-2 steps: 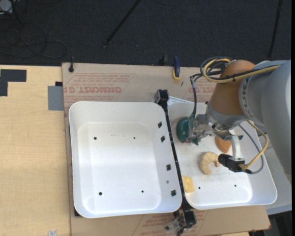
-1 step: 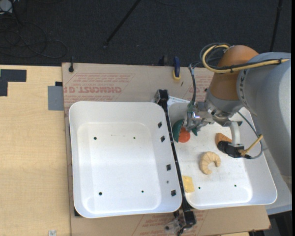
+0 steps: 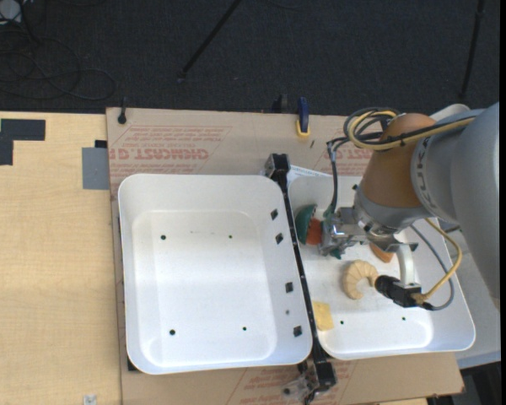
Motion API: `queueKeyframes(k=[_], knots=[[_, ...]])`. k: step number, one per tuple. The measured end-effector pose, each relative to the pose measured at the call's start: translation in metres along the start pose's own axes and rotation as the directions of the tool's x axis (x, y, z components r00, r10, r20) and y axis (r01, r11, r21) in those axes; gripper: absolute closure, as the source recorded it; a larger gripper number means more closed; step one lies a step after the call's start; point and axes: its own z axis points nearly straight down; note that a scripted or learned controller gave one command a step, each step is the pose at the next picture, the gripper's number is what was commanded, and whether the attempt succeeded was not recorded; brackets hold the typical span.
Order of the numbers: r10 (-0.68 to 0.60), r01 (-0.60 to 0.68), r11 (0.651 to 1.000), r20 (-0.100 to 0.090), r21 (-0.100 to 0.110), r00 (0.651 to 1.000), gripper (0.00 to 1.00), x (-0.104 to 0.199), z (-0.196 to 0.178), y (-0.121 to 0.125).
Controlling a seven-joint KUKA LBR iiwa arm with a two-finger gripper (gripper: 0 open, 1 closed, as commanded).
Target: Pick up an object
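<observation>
The grey arm's gripper (image 3: 337,239) is reaching down into the right bin (image 3: 443,332), close to the divider between the two smooth white plastic bins; whether it is parted or closed cannot be told. A green and red object (image 3: 309,224) is lying just beside it at the bin's left wall. A pale, curled croissant-shaped toy (image 3: 357,278) is sitting mid-bin, and a flat yellowish square piece (image 3: 322,315) is resting near the front-left corner.
</observation>
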Motion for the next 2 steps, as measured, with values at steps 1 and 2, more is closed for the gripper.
queueKeyframes(k=[1, 2], knots=[[-0.002, 0.002, 1.0, 0.0, -0.011, 1.0, 1.0, 0.023, -0.107, -0.054], [-0.002, 0.002, 1.0, -0.002, 0.002, 1.0, 1.0, 0.064, -0.1, -0.109]])
